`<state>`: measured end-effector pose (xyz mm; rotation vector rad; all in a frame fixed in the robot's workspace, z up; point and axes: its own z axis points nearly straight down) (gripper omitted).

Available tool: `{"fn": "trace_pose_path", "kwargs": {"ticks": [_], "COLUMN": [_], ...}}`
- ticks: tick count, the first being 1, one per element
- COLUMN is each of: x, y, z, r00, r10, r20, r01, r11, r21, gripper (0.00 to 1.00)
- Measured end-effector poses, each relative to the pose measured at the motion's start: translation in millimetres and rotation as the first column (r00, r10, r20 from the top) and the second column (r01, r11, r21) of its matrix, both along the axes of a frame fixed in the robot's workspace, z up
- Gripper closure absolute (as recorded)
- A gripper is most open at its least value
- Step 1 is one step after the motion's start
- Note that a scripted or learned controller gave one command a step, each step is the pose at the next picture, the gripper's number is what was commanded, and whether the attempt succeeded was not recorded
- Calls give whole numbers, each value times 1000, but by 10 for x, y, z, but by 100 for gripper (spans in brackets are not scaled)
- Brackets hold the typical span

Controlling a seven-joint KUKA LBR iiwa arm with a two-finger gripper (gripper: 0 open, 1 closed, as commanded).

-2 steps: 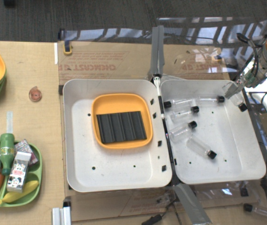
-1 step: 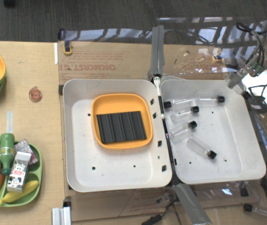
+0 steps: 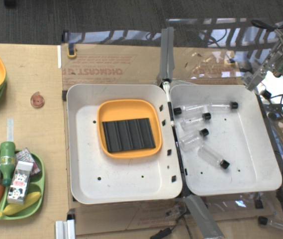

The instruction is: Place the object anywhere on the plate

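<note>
Gripper (image 3: 280, 59), far right above the bench; its grip state cannot be told. Clear vials (image 3: 201, 117) lie in the right bin (image 3: 270, 148). Yellow plate (image 3: 129, 106) sits in the left bin (image 3: 81, 133). Likely pre-grasp; next, descend onto a vial.

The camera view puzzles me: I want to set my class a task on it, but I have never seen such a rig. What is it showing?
The picture is taken by one camera fixed above a bench, looking down at a slant. Two shallow white bins sit side by side. The left bin holds an orange plate with a dark ribbed block lying on it. The right bin holds several clear tubes with black caps, lying loose. The robot arm reaches in at the upper right, above the bins' far corner. On the table's left stands a green tray of toy food.
</note>
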<state>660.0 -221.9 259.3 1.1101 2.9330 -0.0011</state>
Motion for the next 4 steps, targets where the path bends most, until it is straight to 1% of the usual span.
{"fn": "trace_pose_path", "kwargs": {"ticks": [1,2,3,4], "x": [-61,-101,-98,-76], "y": [0,-2,0,2], "z": [613,1175,1827,1831], "r00": [988,937,826,654], "r10": [152,350,564,756], "r20": [0,0,-1,-1], "r01": [-152,-350,-564,-756], "r11": [988,937,826,654], "r21": [0,-1,-1,-2], "gripper": [100,100,100,100]}}
